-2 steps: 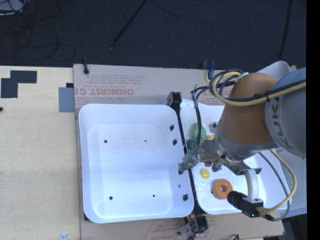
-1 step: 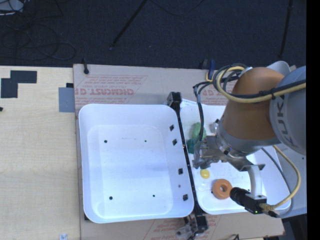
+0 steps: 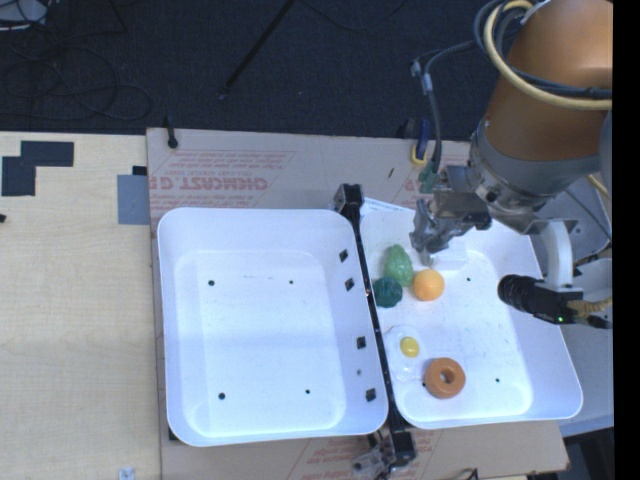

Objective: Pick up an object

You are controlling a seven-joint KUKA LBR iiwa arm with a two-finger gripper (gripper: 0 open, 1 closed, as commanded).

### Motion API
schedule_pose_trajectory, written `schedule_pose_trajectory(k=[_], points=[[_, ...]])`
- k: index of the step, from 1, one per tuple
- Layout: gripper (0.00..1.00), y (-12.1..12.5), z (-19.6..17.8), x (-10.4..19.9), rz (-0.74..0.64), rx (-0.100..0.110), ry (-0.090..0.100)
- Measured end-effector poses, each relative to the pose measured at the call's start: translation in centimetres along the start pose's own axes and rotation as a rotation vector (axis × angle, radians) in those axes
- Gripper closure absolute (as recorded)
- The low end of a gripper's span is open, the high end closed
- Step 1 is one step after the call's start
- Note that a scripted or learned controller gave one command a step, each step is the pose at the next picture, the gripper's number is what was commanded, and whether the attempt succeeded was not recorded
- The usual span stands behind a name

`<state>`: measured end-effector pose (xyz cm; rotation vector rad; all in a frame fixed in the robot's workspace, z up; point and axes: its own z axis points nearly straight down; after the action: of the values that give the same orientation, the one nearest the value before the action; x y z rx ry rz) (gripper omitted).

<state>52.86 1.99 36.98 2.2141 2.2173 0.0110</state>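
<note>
In the right bin [image 3: 540, 388] lie an orange ball [image 3: 428, 285], a light green object [image 3: 399, 264], a dark teal object [image 3: 387, 292], a small yellow piece [image 3: 409, 347] and a brown ring [image 3: 444, 377]. My gripper [image 3: 428, 246] hangs over the bin's far part, just above and behind the orange ball and right of the light green object. Nothing shows between its fingers. Whether its tips touch the ball or the bin floor, I cannot tell.
The left bin [image 3: 180, 258] sits beside the right one, with a black divider [image 3: 362, 308] between them. A black cylindrical part [image 3: 535, 299] juts in at the right bin's right rim. Cardboard lies under both bins.
</note>
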Motion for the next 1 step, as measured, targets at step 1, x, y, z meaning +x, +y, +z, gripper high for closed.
schedule_pose_trajectory(k=[1], points=[[0.0, -0.32, 0.69, 0.09, -0.001, 0.014, 0.0]])
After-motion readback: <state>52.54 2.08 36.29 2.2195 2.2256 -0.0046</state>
